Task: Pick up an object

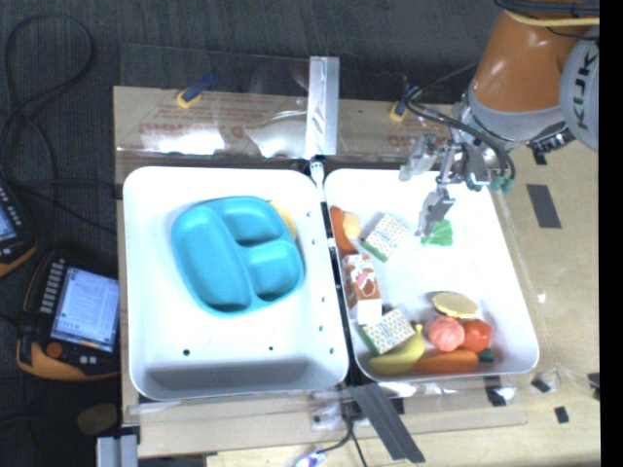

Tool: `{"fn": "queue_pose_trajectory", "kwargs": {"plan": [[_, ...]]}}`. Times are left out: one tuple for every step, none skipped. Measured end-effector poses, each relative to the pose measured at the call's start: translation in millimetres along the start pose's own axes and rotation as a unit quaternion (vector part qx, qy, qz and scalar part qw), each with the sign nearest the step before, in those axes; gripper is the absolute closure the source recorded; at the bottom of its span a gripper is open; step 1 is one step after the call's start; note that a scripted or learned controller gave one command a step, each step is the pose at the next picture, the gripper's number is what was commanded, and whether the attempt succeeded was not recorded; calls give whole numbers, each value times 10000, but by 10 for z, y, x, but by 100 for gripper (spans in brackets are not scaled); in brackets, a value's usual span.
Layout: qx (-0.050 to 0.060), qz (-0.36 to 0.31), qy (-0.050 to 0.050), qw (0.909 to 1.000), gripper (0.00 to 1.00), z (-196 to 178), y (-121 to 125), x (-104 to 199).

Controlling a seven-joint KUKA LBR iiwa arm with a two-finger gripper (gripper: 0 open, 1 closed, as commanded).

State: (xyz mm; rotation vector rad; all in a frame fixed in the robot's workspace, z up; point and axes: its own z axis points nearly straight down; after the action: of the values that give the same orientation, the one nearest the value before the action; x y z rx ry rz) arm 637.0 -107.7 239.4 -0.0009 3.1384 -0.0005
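A: Where does the gripper (435, 212) sit against the target?

B: It hangs over the far part of the right bin (516, 261), and the small green object (439, 233) lies right at its tip, just below it in the camera view, on the bin floor. Whether they touch I cannot tell.

A: Fingers apart or together?

B: I cannot tell; the tip reads as 1 pale blur.

A: Long axis of the green piece?

B: Too small to judge. It looks squat, slightly wider than tall.

A: Anything else close to the tool?

B: A checkered box (385, 236) lies to its left, well clear. The heap with the banana (399, 356) and the red fruit (447, 334) is far toward the near wall. The blue tray (237, 252) sits in the left bin (146, 290), farther left again.

A: Any writing?

B: "KU" in black on the arm housing (582, 71) above the tool. The box prints are too blurred to read.
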Motion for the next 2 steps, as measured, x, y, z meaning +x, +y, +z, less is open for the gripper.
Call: {"fn": "queue_pose_trajectory", "kwargs": {"plan": [[4,1359,6,9907,0,1299,-433,-189],[8,2686,22,9633,0,1476,-374,-227]]}}
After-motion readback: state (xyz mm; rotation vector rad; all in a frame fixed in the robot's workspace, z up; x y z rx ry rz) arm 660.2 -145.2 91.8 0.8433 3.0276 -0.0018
